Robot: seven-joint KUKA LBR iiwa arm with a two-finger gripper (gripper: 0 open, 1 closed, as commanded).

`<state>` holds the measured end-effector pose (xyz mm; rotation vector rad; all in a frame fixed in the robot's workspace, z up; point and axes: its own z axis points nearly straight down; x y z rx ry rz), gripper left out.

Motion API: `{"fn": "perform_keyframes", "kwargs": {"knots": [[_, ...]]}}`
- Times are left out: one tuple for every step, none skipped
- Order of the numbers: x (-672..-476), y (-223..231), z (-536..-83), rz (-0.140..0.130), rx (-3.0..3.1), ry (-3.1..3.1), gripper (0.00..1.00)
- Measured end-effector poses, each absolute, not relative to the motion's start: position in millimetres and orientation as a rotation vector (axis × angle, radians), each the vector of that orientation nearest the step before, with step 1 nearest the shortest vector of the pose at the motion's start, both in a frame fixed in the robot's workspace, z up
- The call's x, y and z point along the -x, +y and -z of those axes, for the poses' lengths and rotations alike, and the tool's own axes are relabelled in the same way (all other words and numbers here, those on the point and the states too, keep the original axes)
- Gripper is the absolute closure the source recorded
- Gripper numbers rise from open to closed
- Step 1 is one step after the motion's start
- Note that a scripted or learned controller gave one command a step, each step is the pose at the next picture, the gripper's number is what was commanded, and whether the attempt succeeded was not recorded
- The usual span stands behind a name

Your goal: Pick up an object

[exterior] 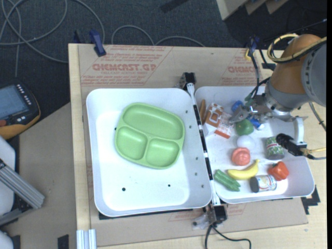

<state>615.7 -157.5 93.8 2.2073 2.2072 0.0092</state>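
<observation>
Clutter is judged the chief hazard in the camera view. The gripper [248, 113] is seen low over the back half of the right bin [296, 190]. It is just above a green lump [244, 125] and just beside a blue piece [237, 107]. Whether the gripper is spread or pressed together cannot be told, since its tip is masked by the wrist. Nothing can be said to be held.

The green lump is taken as the likeliest target. It is crowded: a white ball [245, 141] lies just in front of it, and an orange packet [217, 121] lies near on the side of the left bin [150, 193]. If the descent is made slightly off centre, the lump may be nudged aside rather than enclosed. The ball may also be caught with it and then dropped. Both look rounded, so a squeeze off their middle may send them rolling out of reach.

The blue piece is close to the back wall, so a grasp there may be blocked by the rim. Nearer the front, a red fruit [240, 156], a banana [244, 171], a pepper [226, 179] and a jar [263, 183] are packed close together. A stray push could be passed along that row. The plate [149, 135] in the left bin is well apart and is not threatened. A closure on air is also thought possible.
</observation>
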Motion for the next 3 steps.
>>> {"fn": "perform_keyframes", "kwargs": {"knots": [[-616.4, -158, -104, -0.01, -2.206, 2.204, 1.0], [-616.2, -158, -104, -0.01, -2.206, 2.204, 0.0], [-580.8, -115, -89, -0.007, -2.216, 2.214, 0.0]]}}
